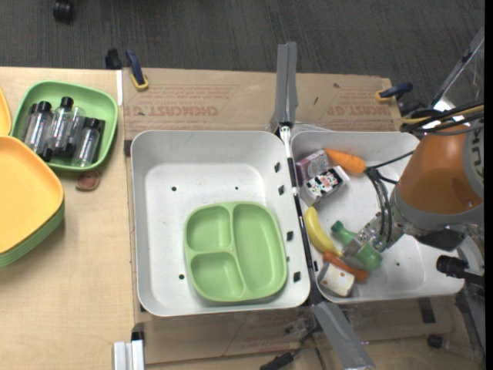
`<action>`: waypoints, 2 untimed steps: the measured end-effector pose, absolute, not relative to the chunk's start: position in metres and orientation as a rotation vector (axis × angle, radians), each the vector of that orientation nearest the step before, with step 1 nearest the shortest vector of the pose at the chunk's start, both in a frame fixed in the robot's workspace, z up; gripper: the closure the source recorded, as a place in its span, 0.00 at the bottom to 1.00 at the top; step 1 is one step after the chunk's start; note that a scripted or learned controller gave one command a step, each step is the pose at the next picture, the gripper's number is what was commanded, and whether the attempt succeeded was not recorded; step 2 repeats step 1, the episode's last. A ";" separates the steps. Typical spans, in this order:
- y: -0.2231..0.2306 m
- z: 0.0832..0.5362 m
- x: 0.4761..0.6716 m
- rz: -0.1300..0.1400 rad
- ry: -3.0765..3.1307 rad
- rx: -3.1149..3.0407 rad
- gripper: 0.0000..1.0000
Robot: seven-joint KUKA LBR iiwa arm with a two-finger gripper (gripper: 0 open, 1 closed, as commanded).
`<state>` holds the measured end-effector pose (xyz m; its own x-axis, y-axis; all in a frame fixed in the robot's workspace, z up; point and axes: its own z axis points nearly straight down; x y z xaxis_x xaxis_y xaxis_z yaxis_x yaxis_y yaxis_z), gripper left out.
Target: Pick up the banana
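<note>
The yellow banana (318, 232) lies in the right bin (408, 280), close to its left wall, running from upper left to lower right. My gripper (375, 235) hangs low over the middle of that bin, just right of the banana and directly above a green bottle-like object (365, 253). The banana rests on the bin floor, a short gap away from the gripper. The arm's orange band (437, 177) sits above and to the right.
An orange carrot (345, 160), a purple packet (312, 163) and a small printed box (324, 182) lie at the right bin's back. A red and white item (340, 276) sits by the front wall. The left bin (154, 206) holds a green divided plate (235, 250).
</note>
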<state>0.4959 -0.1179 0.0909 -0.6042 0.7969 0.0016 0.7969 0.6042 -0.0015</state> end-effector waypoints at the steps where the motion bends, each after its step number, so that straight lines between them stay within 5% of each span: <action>1: -0.106 0.092 0.478 0.002 -2.958 -1.061 1.00; 2: -0.106 0.092 0.478 0.002 -2.958 -1.061 1.00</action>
